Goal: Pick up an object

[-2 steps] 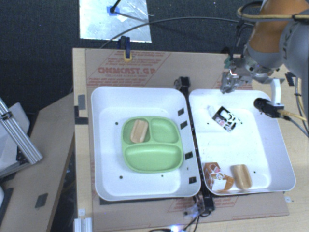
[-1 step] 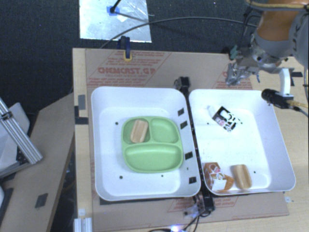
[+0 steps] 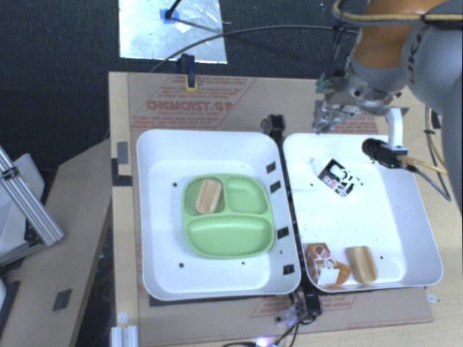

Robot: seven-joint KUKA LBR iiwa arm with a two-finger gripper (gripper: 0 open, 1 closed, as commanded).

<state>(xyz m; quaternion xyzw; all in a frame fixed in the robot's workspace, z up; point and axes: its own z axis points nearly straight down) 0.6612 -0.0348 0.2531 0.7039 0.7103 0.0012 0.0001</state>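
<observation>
Hand hovers over right bin's far rim, likely staging for a descent. Grip state: can't tell. Nearest candidate, black-and-white packet, lies just below it.

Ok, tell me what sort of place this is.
Probably a robotics lab test bench: two white bins sit side by side on a board, a robot arm reaches over them, and a green divided plate holds toy food.

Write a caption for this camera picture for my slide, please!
Gripper above right bin; bread sits on green plate in left bin.
</observation>
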